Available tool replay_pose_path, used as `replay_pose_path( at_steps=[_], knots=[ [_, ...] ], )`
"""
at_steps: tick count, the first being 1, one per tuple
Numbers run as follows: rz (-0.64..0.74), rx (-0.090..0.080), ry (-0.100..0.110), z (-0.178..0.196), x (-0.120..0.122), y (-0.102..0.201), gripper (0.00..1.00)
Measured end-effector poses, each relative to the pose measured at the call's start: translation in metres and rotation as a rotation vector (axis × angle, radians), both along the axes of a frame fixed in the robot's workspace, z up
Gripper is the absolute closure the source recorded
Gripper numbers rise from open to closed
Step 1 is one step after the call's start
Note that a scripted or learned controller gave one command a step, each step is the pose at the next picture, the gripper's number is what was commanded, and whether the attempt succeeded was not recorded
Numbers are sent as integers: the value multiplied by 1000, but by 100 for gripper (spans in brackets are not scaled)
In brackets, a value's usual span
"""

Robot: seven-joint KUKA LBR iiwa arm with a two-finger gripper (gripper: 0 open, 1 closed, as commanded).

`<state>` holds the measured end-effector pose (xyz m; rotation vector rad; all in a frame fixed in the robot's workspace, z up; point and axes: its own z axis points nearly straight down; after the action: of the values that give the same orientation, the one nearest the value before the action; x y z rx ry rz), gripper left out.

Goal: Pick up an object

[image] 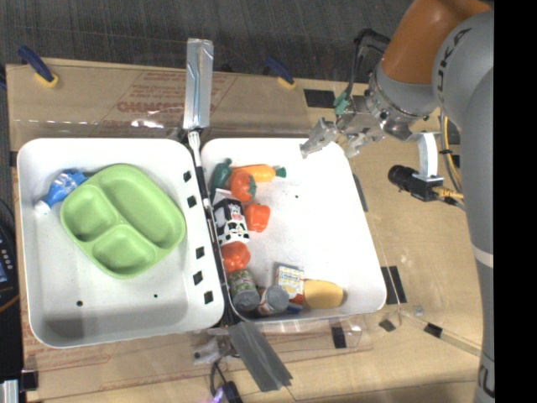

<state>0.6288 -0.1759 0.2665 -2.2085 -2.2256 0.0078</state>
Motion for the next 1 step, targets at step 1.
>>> replay_pose_path(
  at_steps=[1],
  knots=[
    [-311, -1, 3, -157, 18, 24, 0]
  ],
)
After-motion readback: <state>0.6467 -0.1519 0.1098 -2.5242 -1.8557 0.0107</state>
